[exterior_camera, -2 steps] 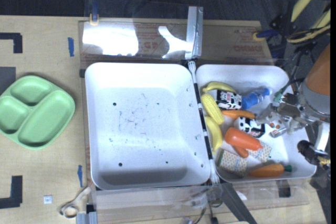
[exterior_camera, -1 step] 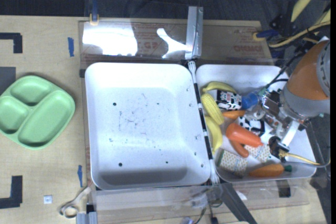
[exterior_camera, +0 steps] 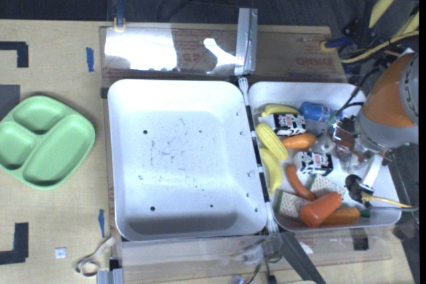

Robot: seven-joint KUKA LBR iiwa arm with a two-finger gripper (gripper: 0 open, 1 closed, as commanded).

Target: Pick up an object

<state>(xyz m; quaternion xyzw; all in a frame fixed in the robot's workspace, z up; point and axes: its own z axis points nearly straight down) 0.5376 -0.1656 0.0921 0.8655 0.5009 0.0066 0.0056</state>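
— Claw [exterior_camera: 347, 143] position?
— Low over the right bin [exterior_camera: 303, 88], beside toy food: corn cob [exterior_camera: 271, 140], banana [exterior_camera: 279, 109], carrots [exterior_camera: 299, 141], blue bottle [exterior_camera: 315, 110].
— Gripping anything?
— Cannot tell; it's blurred, possibly hovering. Left bin [exterior_camera: 176, 156] and green divided plate [exterior_camera: 43, 141] sit on the table [exterior_camera: 53, 50].

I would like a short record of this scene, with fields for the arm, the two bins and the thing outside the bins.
arm: enters from the right; gripper above the right bin, finger state unclear
left bin: white, shallow
right bin: toy food, including corn cob, banana, carrot, blue item
outside bins: green divided plate, on the bench at the left
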